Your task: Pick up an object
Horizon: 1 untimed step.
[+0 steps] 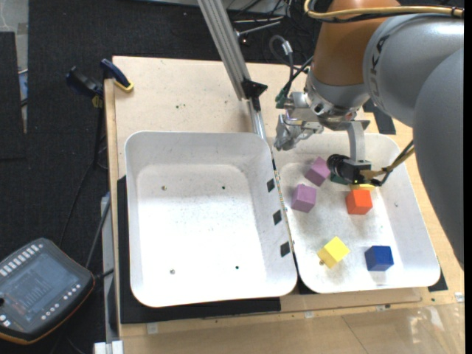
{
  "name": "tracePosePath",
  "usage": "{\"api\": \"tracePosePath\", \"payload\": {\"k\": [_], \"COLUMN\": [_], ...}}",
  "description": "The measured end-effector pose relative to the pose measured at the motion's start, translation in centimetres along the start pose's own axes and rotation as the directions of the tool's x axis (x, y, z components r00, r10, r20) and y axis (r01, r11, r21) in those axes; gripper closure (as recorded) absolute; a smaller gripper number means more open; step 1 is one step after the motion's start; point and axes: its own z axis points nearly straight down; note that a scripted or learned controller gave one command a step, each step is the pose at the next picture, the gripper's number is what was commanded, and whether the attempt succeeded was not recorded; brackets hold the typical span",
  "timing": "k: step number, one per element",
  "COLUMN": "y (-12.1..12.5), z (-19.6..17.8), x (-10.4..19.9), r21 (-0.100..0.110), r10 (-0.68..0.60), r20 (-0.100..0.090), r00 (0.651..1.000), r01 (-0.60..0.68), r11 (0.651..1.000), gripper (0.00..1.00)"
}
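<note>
- While the grey arm reaches in from the right of the camera view, its gripper hangs over the far left corner of the right bin, close to the rim that meets the left bin.
- Gripper state: its tip points down and to the left. Whether it is spread or pressed together cannot be told from this view.
- Wrist: the orange band sits above the gripper, at the top of the view.
- Candidate objects: five cubes lie on the floor of the right bin, all apart from the gripper.
- Upper purple cube: nearest to the gripper, below it and to its right.
- Lower purple cube: just beside the upper purple cube, nearer the left rim of the right bin.
- Orange cube: right of both purple cubes, near the middle of the bin.
- Yellow cube: toward the near edge of the bin, tilted on its corner line relative to the rim.
- Blue cube: just right of the yellow cube, not touching it.
- Left bin: its white floor carries fine dark specks.
- Bin junction: three small black patches sit along the rim where the two bins meet.
- Bench: pale board under both bins. An aluminium rail rises at a slant from its far side.
- Bench far left corner: a blue and yellow clamp is fixed at the edge.
- Lower left of the view: a grey handheld pendant lies off the bench.
</note>
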Motion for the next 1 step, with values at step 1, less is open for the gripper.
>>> {"api": "tracePosePath", "payload": {"k": [1], "y": [0.66], "z": [-0.05], "x": [4.78], "r21": [-0.004], "r10": [0.000], "r20": [0.000], "r00": [1.000], "r01": [0.000], "r11": [1.000], "gripper": [1.00]}}
